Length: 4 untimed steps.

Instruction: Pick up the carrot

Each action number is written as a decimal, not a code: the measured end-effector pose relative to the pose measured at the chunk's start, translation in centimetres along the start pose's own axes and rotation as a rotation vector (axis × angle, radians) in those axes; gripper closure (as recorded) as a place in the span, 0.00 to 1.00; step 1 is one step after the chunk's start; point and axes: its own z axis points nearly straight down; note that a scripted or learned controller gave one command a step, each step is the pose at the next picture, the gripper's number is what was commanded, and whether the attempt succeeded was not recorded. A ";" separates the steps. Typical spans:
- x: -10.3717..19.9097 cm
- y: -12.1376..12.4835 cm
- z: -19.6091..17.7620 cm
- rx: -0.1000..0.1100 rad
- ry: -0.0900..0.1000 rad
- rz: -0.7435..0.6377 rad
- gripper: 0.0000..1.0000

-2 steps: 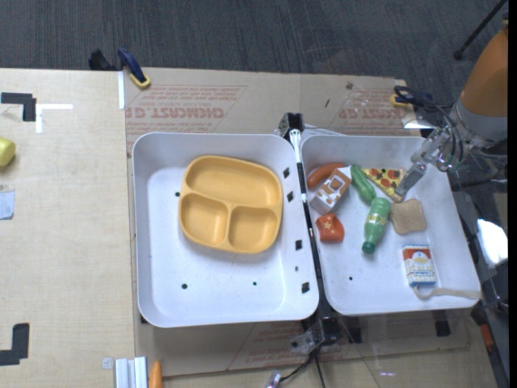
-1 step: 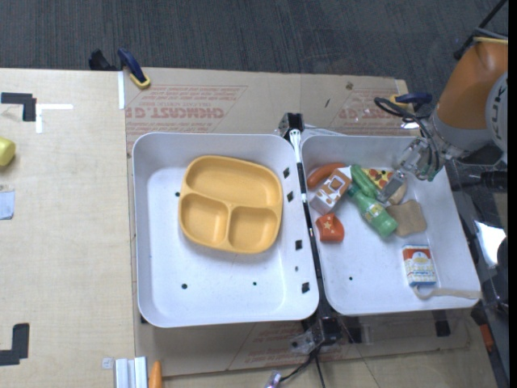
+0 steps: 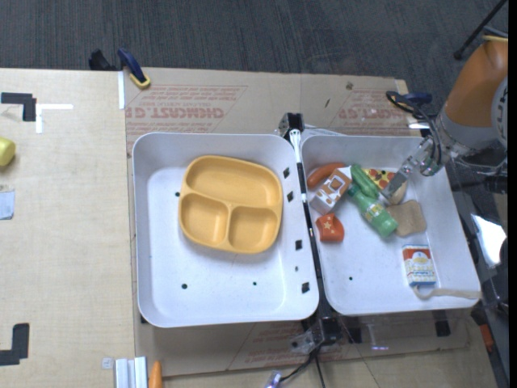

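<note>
The smooth orange plastic carrot (image 3: 325, 173), likely light, rigid and slippery, lies half-hidden under a small carton (image 3: 331, 191); grip its exposed middle. The gripper (image 3: 401, 183) fingers' state: cannot tell.

Red printed lettering on cardboard sheet (image 3: 242, 103) under bins, upside-down, not legible. Small carton (image 3: 331, 191) and white packet (image 3: 419, 265) bear printed labels, too small to read.

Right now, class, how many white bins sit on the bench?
2. The left bin holds a yellow divided plate; the right bin beside it holds the carrot and other items.
</note>
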 end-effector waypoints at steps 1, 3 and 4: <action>2.7 -3.0 0.1 0.000 0.003 -0.320 0.00; 6.9 1.3 -5.6 -0.001 0.004 -0.510 0.00; 0.1 -0.4 -1.4 -0.001 0.000 -0.605 0.00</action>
